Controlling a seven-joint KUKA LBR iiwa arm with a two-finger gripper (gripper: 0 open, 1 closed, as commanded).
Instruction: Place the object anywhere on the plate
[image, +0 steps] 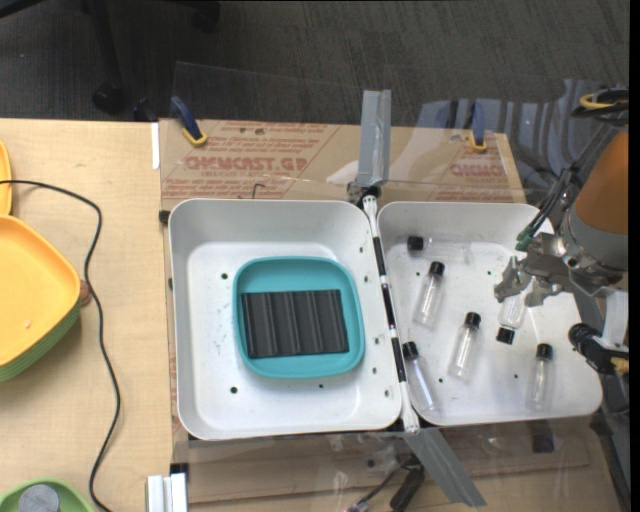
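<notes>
Clear vial (511, 318) directly under hand (524, 290) | hand grip: cannot tell

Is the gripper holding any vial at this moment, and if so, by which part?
Cannot be told: the gripper sits over a vial in the right bin, but no grasp is visible.

Left of the claw (522, 288), the plate (298, 317) is teal with a dark grey ribbed centre. Both bins (195, 300) are white. The vials (428, 293) under and around the claw are clear with black caps. The arm (603, 200) above it is orange and grey.
</notes>
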